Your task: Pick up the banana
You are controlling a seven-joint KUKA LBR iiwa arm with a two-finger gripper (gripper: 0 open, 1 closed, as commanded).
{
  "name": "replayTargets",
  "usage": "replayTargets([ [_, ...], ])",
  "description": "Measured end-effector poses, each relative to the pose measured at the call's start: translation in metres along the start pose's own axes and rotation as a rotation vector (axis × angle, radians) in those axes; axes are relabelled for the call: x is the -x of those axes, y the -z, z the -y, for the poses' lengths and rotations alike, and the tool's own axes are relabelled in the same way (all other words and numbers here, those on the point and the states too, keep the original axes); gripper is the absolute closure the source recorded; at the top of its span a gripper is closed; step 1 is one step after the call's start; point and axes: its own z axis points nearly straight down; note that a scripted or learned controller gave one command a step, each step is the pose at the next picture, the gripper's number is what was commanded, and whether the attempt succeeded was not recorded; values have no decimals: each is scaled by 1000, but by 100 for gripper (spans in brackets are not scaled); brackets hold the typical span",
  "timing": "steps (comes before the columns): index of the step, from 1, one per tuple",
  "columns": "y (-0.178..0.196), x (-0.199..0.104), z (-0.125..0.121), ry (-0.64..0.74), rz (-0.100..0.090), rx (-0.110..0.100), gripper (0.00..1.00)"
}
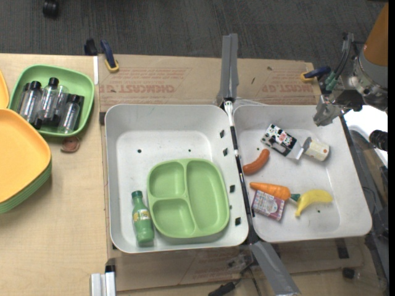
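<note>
Two white bins sit side by side on the cardboard-covered surface (185,82). In the right bin (345,221) a banana (315,200) lies near the front, just beside a carrot (271,190) that rests against a small pink packet (268,204). Farther back lie a sausage (257,161), a black-and-white spotted box (279,140) and a pale little block (317,150). The claw (325,113) hangs over that bin's back right corner, well apart from the banana. The left bin (123,140) holds a green divided tray (187,198) and a green bottle (142,218) beside it.
</note>
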Motion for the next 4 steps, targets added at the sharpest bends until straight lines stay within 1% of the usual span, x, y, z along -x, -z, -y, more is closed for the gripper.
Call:
replayTargets([
  [1,-135,66,-6,-198,-1,2,100],
  [2,-70,70,4,-657,-1,2,100],
  [3,-48,64,15,-1122,0,0,100],
  [4,1,94,85,-1312,-1,-1,100],
])
